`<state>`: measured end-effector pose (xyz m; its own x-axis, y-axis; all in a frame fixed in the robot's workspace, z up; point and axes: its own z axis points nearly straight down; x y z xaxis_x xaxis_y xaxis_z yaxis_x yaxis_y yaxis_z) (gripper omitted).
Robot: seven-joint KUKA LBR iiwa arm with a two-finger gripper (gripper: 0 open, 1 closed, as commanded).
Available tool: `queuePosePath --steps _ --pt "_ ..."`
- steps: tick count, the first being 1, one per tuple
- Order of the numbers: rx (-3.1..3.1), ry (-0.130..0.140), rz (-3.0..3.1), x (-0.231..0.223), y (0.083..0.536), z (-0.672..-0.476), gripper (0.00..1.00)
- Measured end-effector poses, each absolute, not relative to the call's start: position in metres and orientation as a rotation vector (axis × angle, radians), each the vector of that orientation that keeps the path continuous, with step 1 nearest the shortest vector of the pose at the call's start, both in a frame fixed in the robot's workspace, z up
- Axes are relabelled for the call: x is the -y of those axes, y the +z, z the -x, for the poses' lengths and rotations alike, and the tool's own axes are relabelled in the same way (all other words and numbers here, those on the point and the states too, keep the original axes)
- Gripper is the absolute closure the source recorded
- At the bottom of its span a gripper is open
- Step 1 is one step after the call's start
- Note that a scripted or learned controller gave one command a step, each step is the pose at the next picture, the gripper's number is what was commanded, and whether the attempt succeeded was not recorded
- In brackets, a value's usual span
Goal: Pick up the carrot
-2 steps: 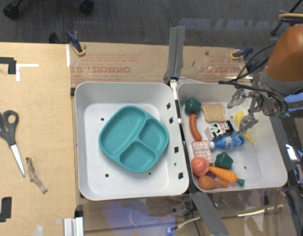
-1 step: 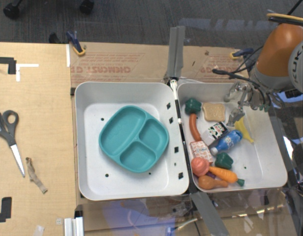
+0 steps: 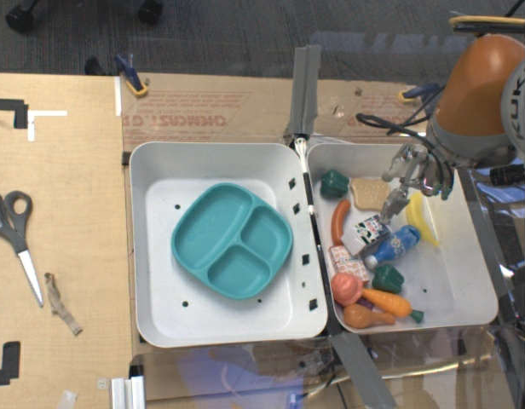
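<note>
Carrot (image 3: 389,302) lies flat in the right bin (image 3: 467,262), near-left corner, orange body pointing left, green tip to the right. It touches a tan-orange lumpy item (image 3: 363,316) on its near side, and a pink round item (image 3: 347,288) sits at its left end; I can't tell what either is. Dark green piece (image 3: 387,277) just on its far side. Blue bottle (image 3: 395,243) lies tilted mid-bin, with a small black-and-white printed pack (image 3: 370,228) beside it on the left and a pink-and-white packet (image 3: 345,262) nearer, print too small for me to read. Red-orange sausage shape (image 3: 339,220) runs along the left wall. Green lump (image 3: 333,183) in the far-left corner, bread slice (image 3: 370,194) next to it, partly covered by the gripper. Yellow item (image 3: 422,218) right of the bottle, its far end hidden under the wrist.

Gripper (image 3: 396,201) hangs over the far part of the right bin, well apart from the carrot, tips down by the bread and the printed pack. I see the fingers slightly parted, nothing between them. The arm's orange band (image 3: 480,83) is cut off at the right edge.

Left bin (image 3: 152,254) holds a teal divided plate (image 3: 233,240). Scissors (image 3: 15,237) lie on the desk (image 3: 58,194) far left, handles cut by the frame edge.
</note>
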<state>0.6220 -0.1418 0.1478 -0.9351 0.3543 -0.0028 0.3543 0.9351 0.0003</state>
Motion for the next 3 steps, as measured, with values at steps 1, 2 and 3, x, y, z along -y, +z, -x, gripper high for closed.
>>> queuePosePath --steps 1,2,3 --pt "-3.056 -0.001 -0.603 0.128 0.121 -0.593 0.0" --pt "-3.038 0.005 -0.714 0.108 0.102 -0.627 0.0" --pt "-3.053 0.0 -0.732 0.127 0.139 -0.544 0.0"
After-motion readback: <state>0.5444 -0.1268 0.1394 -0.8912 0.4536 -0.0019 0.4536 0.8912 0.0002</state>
